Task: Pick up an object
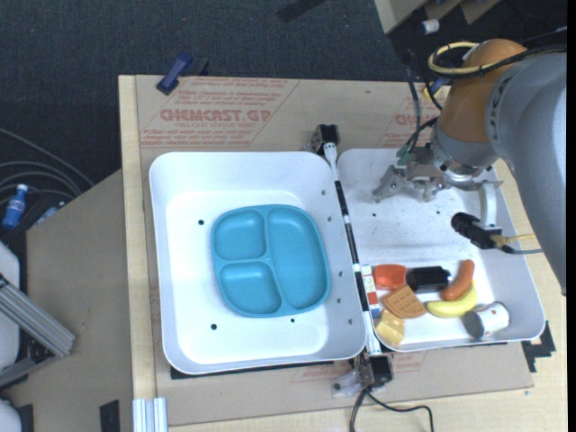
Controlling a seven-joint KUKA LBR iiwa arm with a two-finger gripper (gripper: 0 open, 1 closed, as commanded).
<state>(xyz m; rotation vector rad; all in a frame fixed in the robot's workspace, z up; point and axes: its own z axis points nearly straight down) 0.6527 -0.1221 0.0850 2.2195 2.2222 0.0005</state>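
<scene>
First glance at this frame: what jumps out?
The blue divided plate lying alone in the left bin grabs the eye first. Next is the grey arm with its orange band reaching over the right bin, gripper low near the far end. A cluster of toy food, including a banana, crowds that bin's near end.

Grey arm, orange band, small metal tool

Two bins side by side on the tabletop: divided plate in the left bin; small items (banana among them) clustered along the right bin's near edge.
</scene>
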